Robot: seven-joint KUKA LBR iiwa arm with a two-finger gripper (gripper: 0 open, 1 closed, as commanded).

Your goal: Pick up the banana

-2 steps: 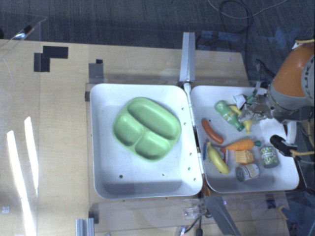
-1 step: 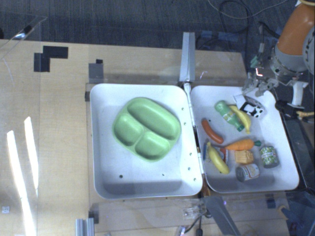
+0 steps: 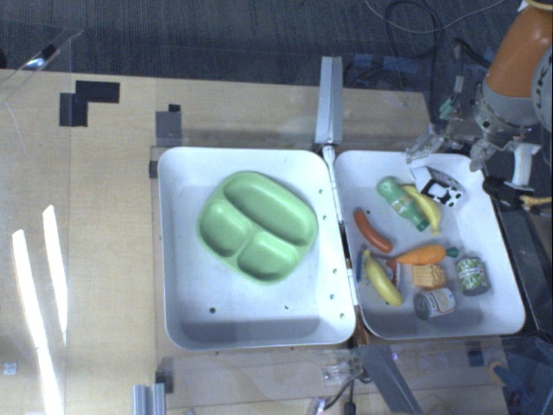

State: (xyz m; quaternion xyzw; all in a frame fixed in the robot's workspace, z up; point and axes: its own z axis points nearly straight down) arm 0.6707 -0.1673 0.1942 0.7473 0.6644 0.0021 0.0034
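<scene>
Plainly, the work is all in the right bin (image 3: 510, 314), where the small things sit crowded while the left bin (image 3: 181, 318) holds just a green divided plate (image 3: 257, 225) at its middle. Two yellow pieces could answer to the task. One banana (image 3: 426, 207) lies slantwise near the right bin's far edge, touching a green bottle (image 3: 400, 201) on one side, with a black-and-white card (image 3: 438, 188) at its far end. A second banana (image 3: 383, 281) lies close to the bin's left wall, toward the near edge, just beside a carrot (image 3: 421, 254) and below a sausage (image 3: 372, 230).

The arm (image 3: 518, 50) reaches in over the bin's far right corner, and its end effector (image 3: 451, 145) hangs above the far rim, apart from everything in the bin. It holds nothing, and whether it is open or closed I cannot tell from this slant. Placed there, it seems best lined up for the far banana, which is the nearer of the two.

That banana looks awkward to take, I judge, because the bottle presses along its side and leaves little room to close around it cleanly. The second one has the wall near it, and a biscuit (image 3: 425, 275), a can (image 3: 436, 302) and a jar (image 3: 472, 275) sit further along toward the near right corner.
</scene>
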